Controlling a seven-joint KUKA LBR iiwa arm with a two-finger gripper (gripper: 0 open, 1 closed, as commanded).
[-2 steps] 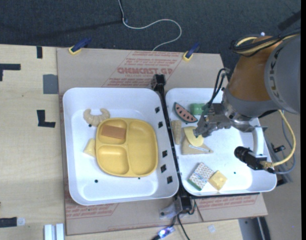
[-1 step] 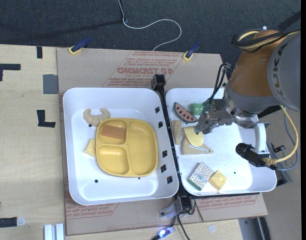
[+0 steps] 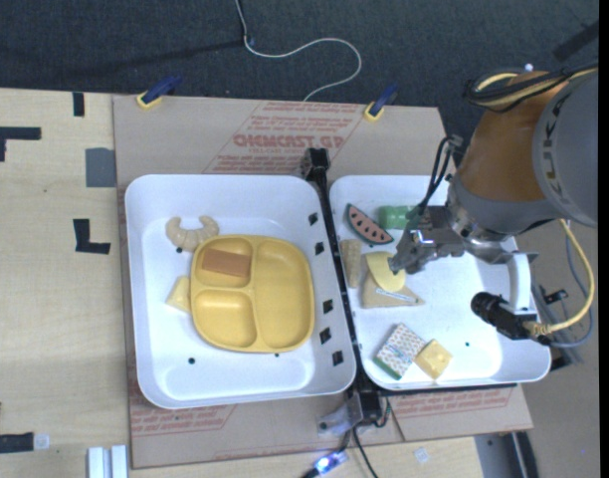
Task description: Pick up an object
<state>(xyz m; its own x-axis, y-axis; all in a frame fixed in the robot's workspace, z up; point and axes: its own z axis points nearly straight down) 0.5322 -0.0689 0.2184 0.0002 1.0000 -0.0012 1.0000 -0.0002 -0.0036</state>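
White right bin [image 3: 504,371], lower right of the frame, has a patterned packet [image 3: 399,350] and a cheese cube [image 3: 433,358] nearest. Farther up, the gripper [image 3: 412,252] sits low over a yellow wedge [image 3: 388,272]; can't tell its opening or any hold. So nothing's lifted yet, I'd say. Left bin [image 3: 150,267] holds a yellow tray [image 3: 255,297].

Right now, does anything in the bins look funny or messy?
Nothing spilled or broken. The yellow tray sits tilted in the left bin, covering part of a wedge. The right bin's toy food lies jumbled under the gripper.
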